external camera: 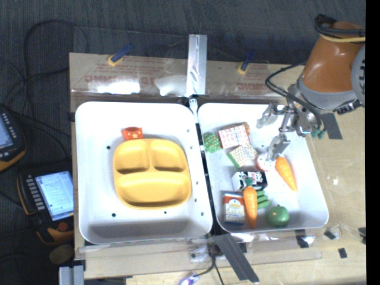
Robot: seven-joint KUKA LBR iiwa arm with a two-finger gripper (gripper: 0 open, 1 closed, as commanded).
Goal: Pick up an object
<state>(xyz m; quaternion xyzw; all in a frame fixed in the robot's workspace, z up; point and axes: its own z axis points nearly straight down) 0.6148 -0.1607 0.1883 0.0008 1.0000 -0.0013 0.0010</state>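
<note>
The loose carrot (286, 172) lies by the right bin's (317, 203) far wall with the gripper (274, 150) just left of its top, fingers look spread and empty, so I'd say we're pre-grasp: shift over, drop, then close.

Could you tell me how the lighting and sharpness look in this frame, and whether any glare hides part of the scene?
In the camera view, lighting is even and shadows soft; the yellow tray and the carrot read clearly. Glare washes out the clear plastic sheet behind the bins and the metal divider strip. The gripper looks slightly soft, so its fingers are hard to read.
</note>
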